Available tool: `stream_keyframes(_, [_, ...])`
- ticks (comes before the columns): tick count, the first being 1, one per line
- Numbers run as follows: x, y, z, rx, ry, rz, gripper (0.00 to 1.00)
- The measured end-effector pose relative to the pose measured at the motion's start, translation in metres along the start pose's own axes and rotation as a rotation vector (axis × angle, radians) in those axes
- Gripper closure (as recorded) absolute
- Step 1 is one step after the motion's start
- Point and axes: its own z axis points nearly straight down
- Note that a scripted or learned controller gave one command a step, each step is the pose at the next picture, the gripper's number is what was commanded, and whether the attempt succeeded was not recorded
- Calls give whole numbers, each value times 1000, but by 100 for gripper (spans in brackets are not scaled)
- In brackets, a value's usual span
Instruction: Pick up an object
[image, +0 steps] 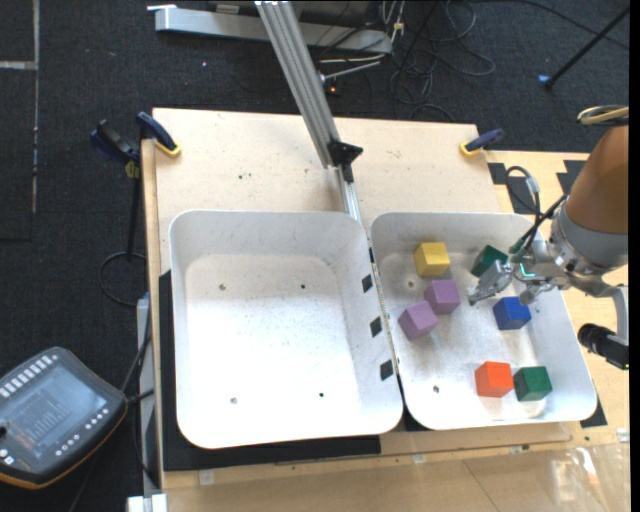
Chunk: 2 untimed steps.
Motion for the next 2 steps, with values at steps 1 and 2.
stream_keyframes(1, [0, 1, -2, -4, -1, 1, 0])
stream_keyframes(2, [-7, 1, 44, 0, -1, 2, 0])
